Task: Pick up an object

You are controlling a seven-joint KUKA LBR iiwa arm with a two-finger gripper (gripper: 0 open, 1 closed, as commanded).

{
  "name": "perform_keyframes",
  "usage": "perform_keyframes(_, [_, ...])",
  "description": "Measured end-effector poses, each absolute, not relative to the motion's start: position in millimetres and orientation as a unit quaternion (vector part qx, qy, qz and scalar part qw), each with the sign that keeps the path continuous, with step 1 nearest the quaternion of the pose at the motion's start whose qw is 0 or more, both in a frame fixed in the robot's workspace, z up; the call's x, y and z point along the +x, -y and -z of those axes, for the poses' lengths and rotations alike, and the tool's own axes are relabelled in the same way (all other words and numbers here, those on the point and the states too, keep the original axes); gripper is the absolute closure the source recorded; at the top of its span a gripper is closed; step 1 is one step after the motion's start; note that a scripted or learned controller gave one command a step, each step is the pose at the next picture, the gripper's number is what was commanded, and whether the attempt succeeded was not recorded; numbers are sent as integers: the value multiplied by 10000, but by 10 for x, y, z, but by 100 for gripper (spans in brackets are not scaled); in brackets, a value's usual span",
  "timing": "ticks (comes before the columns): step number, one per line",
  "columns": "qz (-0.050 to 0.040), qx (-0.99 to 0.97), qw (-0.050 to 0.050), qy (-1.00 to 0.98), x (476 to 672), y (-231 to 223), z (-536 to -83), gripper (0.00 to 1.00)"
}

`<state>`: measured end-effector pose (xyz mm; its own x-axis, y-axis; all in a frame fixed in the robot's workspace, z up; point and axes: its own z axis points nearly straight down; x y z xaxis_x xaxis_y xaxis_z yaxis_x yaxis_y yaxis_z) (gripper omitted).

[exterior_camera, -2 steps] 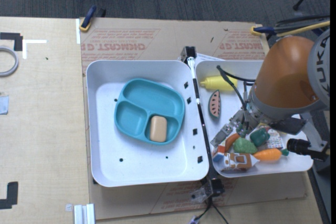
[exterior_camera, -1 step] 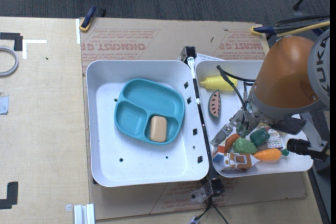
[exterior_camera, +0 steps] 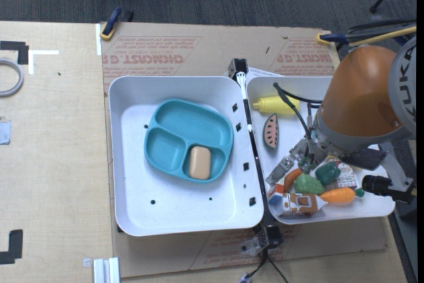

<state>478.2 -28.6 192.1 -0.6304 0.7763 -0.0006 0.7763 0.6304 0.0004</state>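
Bins numbered two: the left held one blue tray carrying one tan block; the right held one banana, one melon slice, one carrot. Arm hung over the right bin, claw low among toys, its grip impossible to tell.

the hand hangs low over toys in the right bin, near a watermelon slice.

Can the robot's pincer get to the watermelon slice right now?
Probably yes. The watermelon slice lies flat by itself on the bare floor of the right bin, with nothing on top of it. The pincer hangs just beside it over the toy pile, so only a short move is needed.
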Motion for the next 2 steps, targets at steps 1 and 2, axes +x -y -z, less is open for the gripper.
perform_keyframes(1, [-1, 4299, 4, -9029, 4782, 286, -1921, 0])
perform_keyframes(2, [0, 4299, 4, -9029, 4782, 286, -1921, 0])
